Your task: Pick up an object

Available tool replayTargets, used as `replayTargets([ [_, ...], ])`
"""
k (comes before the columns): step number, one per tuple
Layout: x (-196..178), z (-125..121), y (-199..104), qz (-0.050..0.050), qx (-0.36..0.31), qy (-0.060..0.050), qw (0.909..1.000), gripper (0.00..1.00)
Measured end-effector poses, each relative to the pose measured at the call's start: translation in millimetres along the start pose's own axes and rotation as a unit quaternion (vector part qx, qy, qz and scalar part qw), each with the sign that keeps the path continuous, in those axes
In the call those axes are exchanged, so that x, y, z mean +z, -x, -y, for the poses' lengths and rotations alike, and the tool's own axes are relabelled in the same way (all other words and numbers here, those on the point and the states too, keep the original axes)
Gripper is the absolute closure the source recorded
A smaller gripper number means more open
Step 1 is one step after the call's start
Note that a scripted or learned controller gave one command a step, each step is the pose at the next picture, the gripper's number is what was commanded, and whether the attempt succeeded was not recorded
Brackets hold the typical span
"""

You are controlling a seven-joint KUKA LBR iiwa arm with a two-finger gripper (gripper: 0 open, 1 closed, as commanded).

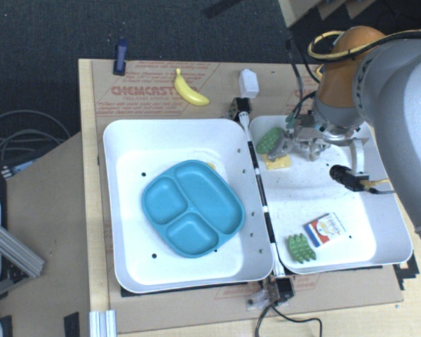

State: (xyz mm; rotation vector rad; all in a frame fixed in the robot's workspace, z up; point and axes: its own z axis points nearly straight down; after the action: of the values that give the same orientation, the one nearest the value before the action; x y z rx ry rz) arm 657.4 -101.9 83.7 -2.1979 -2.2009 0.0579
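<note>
Where the grey arm (400, 104) reaches in over the far end of the right bin (368, 223), the pincer (292, 143) hangs low above the white floor. Its metal parts overlap from this angle, so I cannot tell whether it is spread or pressed together, and nothing can be seen pinched in it. Just beside the pincer, on the side away from the arm, lies a green piece (269, 140), so close that contact cannot be ruled out or confirmed. A flat yellow piece (279, 162) lies near the pincer too, a little toward the camera from it and close under the green piece. Well apart from the pincer, at the near end of the same bin, a small red, white and blue packet (324, 229) lies beside a knobbly green object (301, 248). Beyond the bins' shared rim, farther from the pincer, the left bin (126, 153) holds a blue divided plate (191, 206). Outside the bins, on the table (147, 93) behind them, a white block (248, 83) sits nearest the pincer, then a yellow banana (189, 90), and farthest off a small blue object (120, 56).
</note>
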Motion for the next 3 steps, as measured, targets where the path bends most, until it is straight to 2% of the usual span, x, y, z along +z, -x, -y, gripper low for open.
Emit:
replayTargets([
  [1, 0.2, 11.2, -7.7, -0.001, 0.001, 0.019, 0.9998, 0.0],
  [2, -13.4, 9.2, -8.7, -0.001, 0.001, 0.023, 0.9997, 1.0],
  [3, -69.3, 84.6, 27.8, -0.002, 0.001, 0.023, 0.9997, 1.0],
])
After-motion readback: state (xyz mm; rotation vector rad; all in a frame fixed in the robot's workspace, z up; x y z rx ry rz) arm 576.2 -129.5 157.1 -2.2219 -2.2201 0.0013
